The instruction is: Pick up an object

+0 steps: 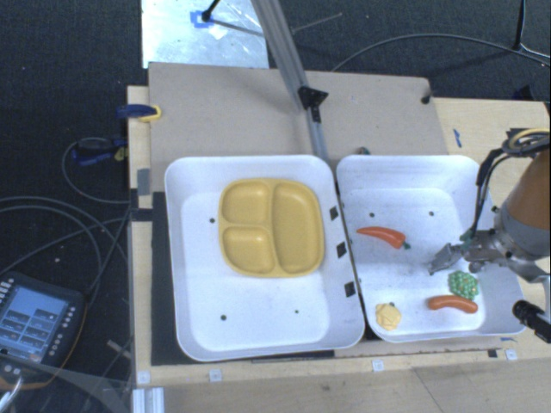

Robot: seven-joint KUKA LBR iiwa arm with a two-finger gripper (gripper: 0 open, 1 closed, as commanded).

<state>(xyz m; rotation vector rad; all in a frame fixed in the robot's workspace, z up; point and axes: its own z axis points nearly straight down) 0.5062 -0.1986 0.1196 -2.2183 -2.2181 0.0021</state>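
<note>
Two white bins sit side by side on the table (pixel 379 110). The left bin (pixel 258 325) holds a yellow plate (pixel 271 227) with three parts in it. The plate lies flat in the upper middle of that bin.

The right bin (pixel 405 183) holds four small toy foods. An orange-red carrot (pixel 380 236) lies near the middle of the bin, tilted a little. A green bumpy toy (pixel 462 283) sits low on the right side. Just below it lies a red-orange sausage (pixel 452 304) — the two are very close, maybe touching. A yellow bumpy toy (pixel 388 316) rests in the bottom left corner of this bin, well apart from the others.

The robot arm (pixel 527 205) comes in from the right edge of the frame. Its hand (pixel 449 259) reaches over the right bin, just above the green toy and to the right of the carrot. The grey hand looks thin and pointed toward the left — I cannot tell whether it is spread or pressed together. No toy shows between its tips.

A grey pole (pixel 284 50) slants down from the top of the frame to the gap between the bins. A blue and yellow clamp (pixel 140 111) grips the table's upper left edge. A small screen (pixel 30 312) lies on the floor at the lower left.
</note>
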